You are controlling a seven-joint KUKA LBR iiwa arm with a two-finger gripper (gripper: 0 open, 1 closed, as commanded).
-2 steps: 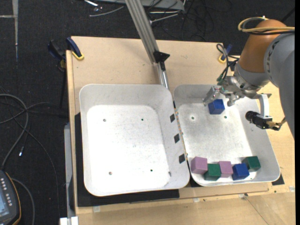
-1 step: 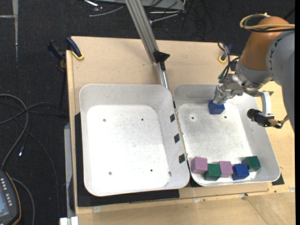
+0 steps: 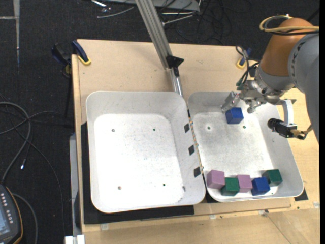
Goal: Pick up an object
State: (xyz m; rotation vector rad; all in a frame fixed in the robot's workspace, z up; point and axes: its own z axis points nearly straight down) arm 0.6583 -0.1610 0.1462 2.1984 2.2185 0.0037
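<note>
A blue cube (image 3: 234, 116) sits at the back of the right bin (image 3: 244, 141), between the two grey fingertips of my gripper (image 3: 237, 107). The fingers come down on either side of the cube, and the gripper looks shut on it. Whether the cube rests on the bin floor or hangs just above it, I cannot tell. The arm with its orange band (image 3: 279, 50) reaches in from the right. Along the right bin's front wall lies a row of blocks: a purple one (image 3: 216, 178), a green one (image 3: 231, 185), another purple one (image 3: 245, 182), a blue one (image 3: 260, 185) and a green one (image 3: 274, 176).
The left bin (image 3: 137, 146) stands beside the right one, sharing a middle rim (image 3: 192, 141). A slanted metal rail (image 3: 157, 29) crosses the back of the bench. A black fitting on a cable (image 3: 282, 127) hangs over the right bin's right rim.
</note>
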